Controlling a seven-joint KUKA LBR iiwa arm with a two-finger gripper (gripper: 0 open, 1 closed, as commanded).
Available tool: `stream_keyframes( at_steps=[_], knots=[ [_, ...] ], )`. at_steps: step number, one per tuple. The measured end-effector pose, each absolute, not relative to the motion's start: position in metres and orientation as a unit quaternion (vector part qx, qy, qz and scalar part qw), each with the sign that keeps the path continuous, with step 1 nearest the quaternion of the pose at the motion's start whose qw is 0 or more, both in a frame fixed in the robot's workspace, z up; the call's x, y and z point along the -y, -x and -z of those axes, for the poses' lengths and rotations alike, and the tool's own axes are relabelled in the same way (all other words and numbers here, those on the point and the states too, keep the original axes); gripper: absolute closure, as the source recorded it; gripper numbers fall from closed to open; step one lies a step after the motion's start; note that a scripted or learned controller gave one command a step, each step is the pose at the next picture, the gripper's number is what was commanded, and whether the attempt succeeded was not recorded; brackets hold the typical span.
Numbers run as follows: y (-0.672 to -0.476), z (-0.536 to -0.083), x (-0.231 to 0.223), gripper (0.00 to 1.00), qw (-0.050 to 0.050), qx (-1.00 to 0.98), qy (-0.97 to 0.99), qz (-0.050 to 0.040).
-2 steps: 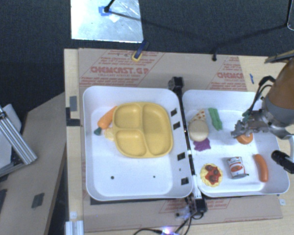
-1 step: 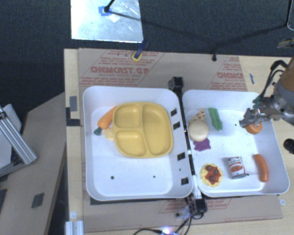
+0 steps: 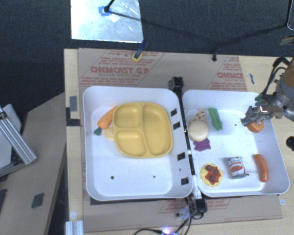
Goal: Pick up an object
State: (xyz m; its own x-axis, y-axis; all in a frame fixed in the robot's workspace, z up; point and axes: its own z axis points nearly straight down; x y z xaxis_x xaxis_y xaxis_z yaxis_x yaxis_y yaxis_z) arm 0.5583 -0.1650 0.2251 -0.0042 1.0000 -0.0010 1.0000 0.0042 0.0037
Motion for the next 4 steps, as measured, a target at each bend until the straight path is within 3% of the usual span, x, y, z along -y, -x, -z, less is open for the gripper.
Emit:
stream_keyframes(
  at_steps=[2, 3, 4],
  knots=[
    [-0.644, -0.234, 0.087, 1.00, 0.002, -0.711, -0.704, -0.0024],
    [-0.649, -0.219, 0.064, 1.00, 0.001, -0.709, -0.705, -0.0006],
    [-0.650, -0.215, 0.075, 1.00, 0.001, -0.707, -0.707, -0.0001]
  ],
)
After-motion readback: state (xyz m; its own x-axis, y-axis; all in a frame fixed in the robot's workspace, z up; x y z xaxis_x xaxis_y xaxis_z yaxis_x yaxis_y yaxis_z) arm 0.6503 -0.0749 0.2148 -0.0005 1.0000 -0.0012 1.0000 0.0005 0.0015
